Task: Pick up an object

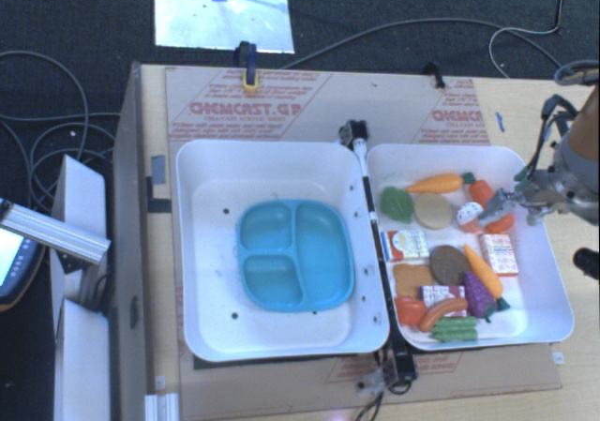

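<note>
The right bin (553, 316) holds several toy foods. At its far side lie a carrot (436, 184), a green leafy piece (396, 204), a beige disc (433, 212) and a red piece (480, 191). Nearer the front are a small carton (499, 254), a brown disc (448, 264), a purple eggplant (478, 295), a sausage (441, 313) and green beans (453, 329). The arm enters from the right edge. Its gripper (514, 200) hangs over the bin's far right part, just above a red pepper-like piece (499, 221) and beside a white-and-red piece (468, 214). Nothing visibly sits in the gripper.
The left bin (202, 175) contains a blue divided plate (295, 255). A black divider bar (373, 222) runs between the bins. Both stand on a cardboard sheet (319, 100). Cables trail on the dark floor behind, and a white stand (80, 241) is at left.
</note>
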`<state>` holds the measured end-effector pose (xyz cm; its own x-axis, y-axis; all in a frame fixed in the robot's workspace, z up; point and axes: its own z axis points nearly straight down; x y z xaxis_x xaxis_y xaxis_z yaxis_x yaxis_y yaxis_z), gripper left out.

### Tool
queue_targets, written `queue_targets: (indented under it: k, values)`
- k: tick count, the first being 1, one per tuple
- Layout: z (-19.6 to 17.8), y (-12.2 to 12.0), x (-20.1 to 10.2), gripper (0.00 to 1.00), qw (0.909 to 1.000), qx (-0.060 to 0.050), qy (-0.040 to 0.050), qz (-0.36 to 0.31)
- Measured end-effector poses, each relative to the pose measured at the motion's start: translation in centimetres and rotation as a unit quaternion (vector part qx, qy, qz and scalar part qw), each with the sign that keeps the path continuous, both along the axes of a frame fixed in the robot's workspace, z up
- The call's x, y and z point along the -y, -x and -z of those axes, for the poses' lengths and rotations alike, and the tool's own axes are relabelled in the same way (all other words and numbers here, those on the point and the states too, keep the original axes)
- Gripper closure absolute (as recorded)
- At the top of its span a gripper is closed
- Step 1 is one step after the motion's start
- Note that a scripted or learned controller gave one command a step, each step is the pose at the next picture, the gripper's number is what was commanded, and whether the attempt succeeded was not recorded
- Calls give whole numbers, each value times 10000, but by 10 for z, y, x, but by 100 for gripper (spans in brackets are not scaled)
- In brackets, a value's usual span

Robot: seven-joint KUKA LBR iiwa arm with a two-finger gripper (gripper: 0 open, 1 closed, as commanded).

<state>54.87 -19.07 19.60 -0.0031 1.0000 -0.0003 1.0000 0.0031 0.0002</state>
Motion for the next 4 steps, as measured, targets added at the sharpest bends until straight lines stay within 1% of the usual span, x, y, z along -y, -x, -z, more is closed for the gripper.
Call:
queue_targets:
  k: [1, 2, 3, 4]
  values:
    - [108, -34, -62, 0, 10000, 28, 7, 4]
    - [113, -97, -35, 0, 10000, -12, -3, 9]
    - [114, -115, -69, 0, 9999, -115, -6, 16]
    - [107, -112, -67, 100, 9998, -182, 7, -1]
